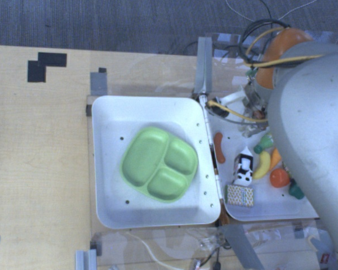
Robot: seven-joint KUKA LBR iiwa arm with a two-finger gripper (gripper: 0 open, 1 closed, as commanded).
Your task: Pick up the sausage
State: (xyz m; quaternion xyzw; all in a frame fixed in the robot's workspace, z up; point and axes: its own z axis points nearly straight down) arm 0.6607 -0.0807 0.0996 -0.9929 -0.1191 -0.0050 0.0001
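The sausage [219, 147] is a thin reddish-orange link lying lengthwise in the right bin [270, 210], close to that bin's left wall. The gripper [253, 117] sits at the bin's far end, up and to the right of the sausage and apart from it. Cables and the wrist hide its fingers. The grey arm covers the right part of the bin.
A green divided plate [160, 163] lies in the left bin [110, 167]. The right bin also holds a black-and-white cow toy [244, 169], a patterned block [240, 195], a banana [262, 165], a red-orange ball [279, 177] and green pieces [263, 145].
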